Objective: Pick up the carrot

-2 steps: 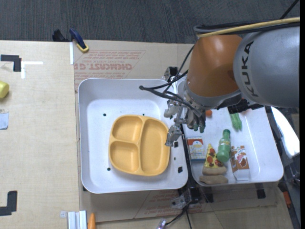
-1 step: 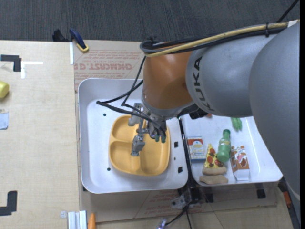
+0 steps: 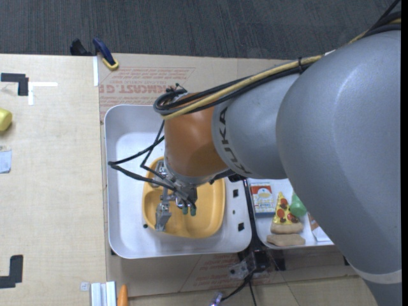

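My gripper (image 3: 173, 214) hangs low over a yellow bowl (image 3: 211, 217) that lies in the near half of the left bin (image 3: 120, 234). The orange band and the grey wrist above it cover the middle of that bin and much of the bowl. Black cables loop from the wrist across the bin's left side. A small orange piece (image 3: 122, 292) lies outside the bins at the bottom edge of the view; I cannot tell what it is.
The right bin (image 3: 319, 233) holds a toy pizza slice (image 3: 284, 211), a small printed box (image 3: 262, 197), a green item (image 3: 298, 206) and a tan item (image 3: 285, 240). The arm hides most of that bin. A yellow object (image 3: 4, 120) lies far left.
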Robot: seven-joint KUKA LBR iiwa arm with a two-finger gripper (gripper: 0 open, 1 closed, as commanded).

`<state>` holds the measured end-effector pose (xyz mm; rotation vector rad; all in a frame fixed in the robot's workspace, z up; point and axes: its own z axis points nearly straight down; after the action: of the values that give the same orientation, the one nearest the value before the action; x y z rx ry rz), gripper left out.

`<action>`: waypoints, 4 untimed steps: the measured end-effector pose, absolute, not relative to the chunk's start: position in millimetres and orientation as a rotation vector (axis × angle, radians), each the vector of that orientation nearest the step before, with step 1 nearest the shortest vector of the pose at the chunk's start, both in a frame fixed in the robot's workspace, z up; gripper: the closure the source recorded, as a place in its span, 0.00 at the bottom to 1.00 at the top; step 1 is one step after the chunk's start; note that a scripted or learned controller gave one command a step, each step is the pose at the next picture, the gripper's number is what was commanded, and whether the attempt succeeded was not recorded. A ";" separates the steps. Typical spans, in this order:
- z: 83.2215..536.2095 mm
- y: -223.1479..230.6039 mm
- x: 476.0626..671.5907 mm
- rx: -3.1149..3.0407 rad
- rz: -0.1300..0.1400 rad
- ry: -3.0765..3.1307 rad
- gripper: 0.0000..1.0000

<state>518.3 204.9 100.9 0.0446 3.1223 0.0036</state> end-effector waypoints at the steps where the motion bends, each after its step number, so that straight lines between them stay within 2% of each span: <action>1: 107.8 205.0 519.2 0.048 0.007 3.118 1.00; 2: 184.0 228.2 534.3 0.541 -0.002 3.092 1.00; 3: 170.9 211.7 478.0 1.064 -0.005 2.957 1.00; 4: 175.8 214.0 478.1 1.738 -0.005 2.616 1.00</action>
<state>478.1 214.0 175.8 1.7377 2.6156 -0.0053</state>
